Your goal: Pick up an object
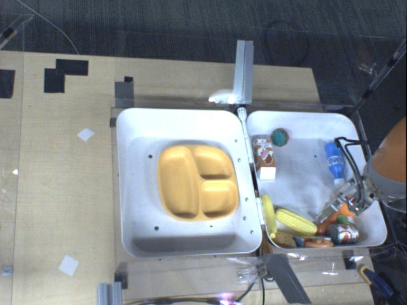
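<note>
Two bins on the bench (51, 189), and the claw (343, 203) is low in the right bin's (299, 170) toy pile; can't tell its state. I'd guess the corn cob (296, 221) there is light, stiff plastic, best pinched mid-body

Two white bins (137, 189), one yellow tray (196, 182)
</note>
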### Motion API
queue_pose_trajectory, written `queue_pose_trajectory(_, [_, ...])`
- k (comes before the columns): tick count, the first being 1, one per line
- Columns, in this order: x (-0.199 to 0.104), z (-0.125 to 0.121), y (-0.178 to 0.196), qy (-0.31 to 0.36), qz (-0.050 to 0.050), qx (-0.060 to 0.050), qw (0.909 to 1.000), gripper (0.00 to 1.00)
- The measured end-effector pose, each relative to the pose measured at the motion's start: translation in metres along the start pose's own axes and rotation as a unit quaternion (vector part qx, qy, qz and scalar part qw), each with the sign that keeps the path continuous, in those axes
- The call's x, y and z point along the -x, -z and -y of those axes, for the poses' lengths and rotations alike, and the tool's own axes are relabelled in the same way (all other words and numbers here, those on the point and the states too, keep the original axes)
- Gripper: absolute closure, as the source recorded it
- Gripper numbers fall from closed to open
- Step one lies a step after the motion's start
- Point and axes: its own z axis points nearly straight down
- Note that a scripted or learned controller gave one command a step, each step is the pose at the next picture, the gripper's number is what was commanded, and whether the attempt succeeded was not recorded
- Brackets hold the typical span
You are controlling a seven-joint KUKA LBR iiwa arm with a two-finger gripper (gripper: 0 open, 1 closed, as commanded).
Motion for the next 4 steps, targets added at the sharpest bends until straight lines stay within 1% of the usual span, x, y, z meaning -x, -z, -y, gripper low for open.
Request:
queue_pose_trajectory(1, [-0.001,-0.001,0.0,-0.16,-0.001,0.0,0.9872,0.0])
queue_pose_trajectory(2, [0.003,-0.004,0.014,-0.156,0.006,0.004,0.9877,1.0])
queue_pose_trajectory(3, [-0.042,-0.037,0.071,-0.152,-0.003,0.0,0.9884,1.0])
queue_pose_trajectory(4, [-0.041,-0.034,0.069,-0.154,-0.004,-0.002,0.9881,0.0])
